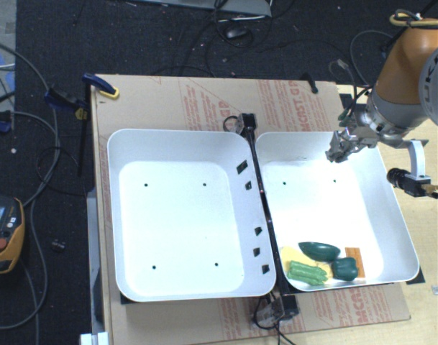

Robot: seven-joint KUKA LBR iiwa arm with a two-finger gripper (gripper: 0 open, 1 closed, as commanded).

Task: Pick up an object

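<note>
I see the arm (409,70) entering from 3 o'clock, its orange band above the grey wrist. The gripper (341,149) hangs over the 1 o'clock corner of the right bin (391,192). I cannot tell how it is set at this resolution; nothing shows in its grasp.

The objects lie grouped at the right bin's 6 o'clock edge, well apart from the gripper: a dark green rounded piece (319,250), a light green ridged piece (307,272) at its 7 o'clock, a teal piece (345,269), an orange block (354,254), and a yellow piece (294,254) partly underneath them.

The left bin (125,214) sits at 9 o'clock of the right bin, touching it along a black divider (259,192).
</note>
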